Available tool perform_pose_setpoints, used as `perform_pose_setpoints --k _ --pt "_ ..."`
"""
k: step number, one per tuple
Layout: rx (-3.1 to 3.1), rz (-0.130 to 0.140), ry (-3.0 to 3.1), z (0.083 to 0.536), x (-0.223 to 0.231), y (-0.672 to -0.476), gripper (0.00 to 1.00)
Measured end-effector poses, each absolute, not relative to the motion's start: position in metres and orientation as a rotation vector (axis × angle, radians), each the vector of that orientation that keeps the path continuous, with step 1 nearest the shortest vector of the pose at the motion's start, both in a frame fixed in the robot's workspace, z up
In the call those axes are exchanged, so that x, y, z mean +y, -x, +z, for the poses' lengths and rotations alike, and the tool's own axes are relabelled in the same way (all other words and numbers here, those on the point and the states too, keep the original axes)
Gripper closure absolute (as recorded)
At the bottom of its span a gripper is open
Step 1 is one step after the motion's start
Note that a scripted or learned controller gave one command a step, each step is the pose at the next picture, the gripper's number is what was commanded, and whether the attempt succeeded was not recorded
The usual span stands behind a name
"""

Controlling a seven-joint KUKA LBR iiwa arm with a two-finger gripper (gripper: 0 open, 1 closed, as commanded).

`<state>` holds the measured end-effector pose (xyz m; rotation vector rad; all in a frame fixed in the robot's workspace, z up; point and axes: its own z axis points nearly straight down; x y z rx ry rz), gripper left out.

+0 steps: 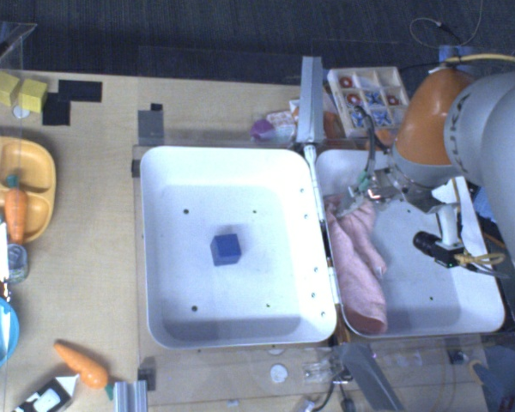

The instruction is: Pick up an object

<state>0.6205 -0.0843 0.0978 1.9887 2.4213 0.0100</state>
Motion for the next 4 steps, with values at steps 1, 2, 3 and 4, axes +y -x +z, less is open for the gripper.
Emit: perform_pose_setpoints --k 1,2,3,4 --pt "2.453 0.020 -1.934 0.093 -0.088 -0.563 0.00" --pt "2.452 0.031 -1.927 0.106 -0.085 -0.566 1.00" --pt "2.615 0.010 -1.720 0.257 -0.055 -0.640 1.00" --pt "2.770 0.004 -1.469 0.204 -0.069 -0.629 1.00"
